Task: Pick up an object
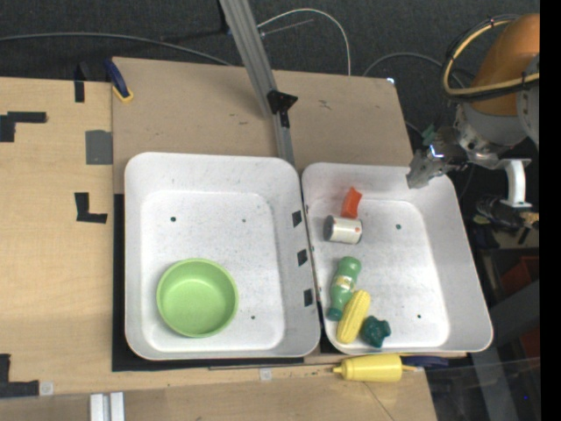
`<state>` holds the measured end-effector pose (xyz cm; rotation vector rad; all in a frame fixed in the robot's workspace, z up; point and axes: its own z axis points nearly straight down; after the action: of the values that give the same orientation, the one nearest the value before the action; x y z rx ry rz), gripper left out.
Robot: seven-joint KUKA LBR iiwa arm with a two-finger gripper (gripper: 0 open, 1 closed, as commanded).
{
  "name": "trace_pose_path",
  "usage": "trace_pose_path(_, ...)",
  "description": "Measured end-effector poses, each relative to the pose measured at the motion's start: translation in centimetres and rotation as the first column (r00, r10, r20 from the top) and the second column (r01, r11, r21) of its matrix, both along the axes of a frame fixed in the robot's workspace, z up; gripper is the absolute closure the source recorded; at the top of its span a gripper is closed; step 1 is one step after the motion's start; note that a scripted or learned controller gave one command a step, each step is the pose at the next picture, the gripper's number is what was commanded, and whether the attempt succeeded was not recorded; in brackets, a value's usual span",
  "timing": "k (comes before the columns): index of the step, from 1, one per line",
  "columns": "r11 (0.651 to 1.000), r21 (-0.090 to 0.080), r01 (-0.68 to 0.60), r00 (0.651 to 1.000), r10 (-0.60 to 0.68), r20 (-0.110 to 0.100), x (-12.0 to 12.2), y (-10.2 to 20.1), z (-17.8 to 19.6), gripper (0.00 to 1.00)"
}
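Small toys, orange block (351, 202), white cylinder (344, 229), green bottle (343, 286), yellow corn (353, 315), along right white bin's (438, 261) left side, green bowl (197, 297) in left bin (210, 182), jaws' (422, 170) state unclear, tan worktop (193, 103).

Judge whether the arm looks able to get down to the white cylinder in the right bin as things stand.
Probably yes. The gripper sits at the right bin's upper right rim, and the white cylinder lies open from above; only the orange piece is close beside it.

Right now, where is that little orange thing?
The orange block lies in the right bin, near its back-left corner, just above the white cylinder.
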<state>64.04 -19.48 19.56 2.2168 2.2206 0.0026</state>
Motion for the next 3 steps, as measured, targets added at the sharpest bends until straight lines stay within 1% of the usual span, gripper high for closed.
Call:
trace_pose_path(1, 1.000, -0.001, 0.000, 1.000, 0.000, 0.002, 0.0, 0.1, 6.4, 1.00)
trace_pose_path(2, 1.000, 0.003, -0.004, 1.000, 0.004, -0.006, -0.6, 6.2, 5.2, 1.00)
trace_pose_path(3, 1.000, 0.002, -0.004, 1.000, 0.004, -0.006, -1.1, 11.0, 3.9, 1.00)
